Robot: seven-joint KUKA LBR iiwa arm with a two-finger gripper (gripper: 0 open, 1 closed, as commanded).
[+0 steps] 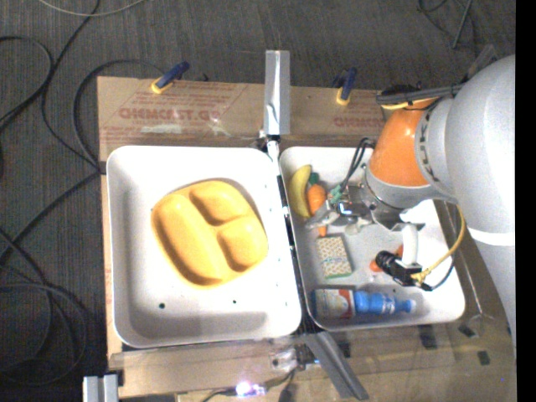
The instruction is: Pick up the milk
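In the right bin [452, 308], a small whitish carton with a red stripe [332, 301], likely the milk, lies on its side at the front left corner. It touches the end of a blue bottle [382, 303]. My gripper [335, 214] hangs over the bin's back left part, above the carton and apart from it. A pale box with a dotted face [335, 256] lies between the two. The gripper's tip is just right of a carrot [315, 198] and a banana [300, 188]. Nothing is seen in its grasp.
The left bin [126, 308] holds a yellow divided plate [209, 231]. A small orange-and-white piece [409, 243] lies near the right bin's right side. The grey arm with its orange band [402, 153] covers the right bin's back right part.
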